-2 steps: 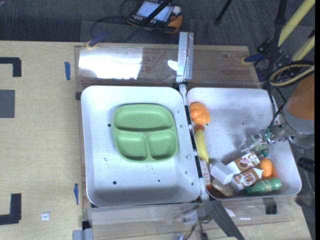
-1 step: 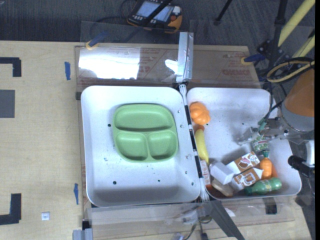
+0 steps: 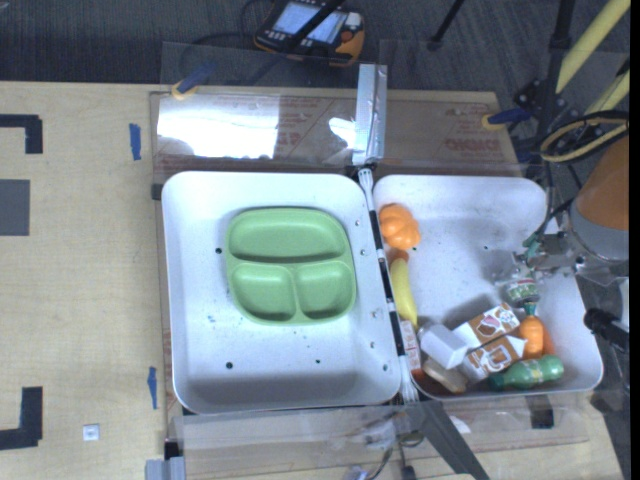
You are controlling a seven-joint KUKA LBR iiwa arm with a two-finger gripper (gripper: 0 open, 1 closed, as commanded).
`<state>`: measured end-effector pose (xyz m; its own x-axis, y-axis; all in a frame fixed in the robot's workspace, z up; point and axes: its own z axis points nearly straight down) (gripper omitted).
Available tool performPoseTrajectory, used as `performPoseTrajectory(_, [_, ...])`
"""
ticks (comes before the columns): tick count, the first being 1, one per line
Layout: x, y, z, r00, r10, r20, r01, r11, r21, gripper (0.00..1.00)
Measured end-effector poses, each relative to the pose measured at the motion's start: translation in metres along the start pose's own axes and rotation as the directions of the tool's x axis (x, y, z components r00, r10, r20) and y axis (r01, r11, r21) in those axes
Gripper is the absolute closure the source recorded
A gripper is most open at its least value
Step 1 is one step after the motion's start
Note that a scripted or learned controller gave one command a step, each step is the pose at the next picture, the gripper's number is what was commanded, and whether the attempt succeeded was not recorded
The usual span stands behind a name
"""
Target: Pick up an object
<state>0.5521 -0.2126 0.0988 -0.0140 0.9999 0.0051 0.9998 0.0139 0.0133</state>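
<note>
My gripper (image 3: 537, 258) hangs low over the right side of the right bin (image 3: 470, 203), at the end of the grey arm with its orange band (image 3: 607, 193). Directly below it is a small greenish-white can (image 3: 522, 293). Along the bin's front lie an orange ball (image 3: 534, 336), a green bottle-shaped item (image 3: 528, 372), two brown cartons (image 3: 494, 322) (image 3: 494, 357) and a white box (image 3: 445, 345). An orange pepper (image 3: 399, 226) and a yellow banana-like piece (image 3: 402, 288) rest against the left wall.
The left bin (image 3: 190, 298) holds a green divided plate (image 3: 291, 264). A metal divider post (image 3: 369, 113) stands behind the bins. Cables and tripod legs (image 3: 570, 133) crowd the back right, beyond the bench.
</note>
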Motion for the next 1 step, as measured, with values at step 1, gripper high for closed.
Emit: performPoseTrajectory(1, [0.0878,0.0467,-0.0909,0.984,-0.179,0.003,0.179,0.984,0.013,1.00])
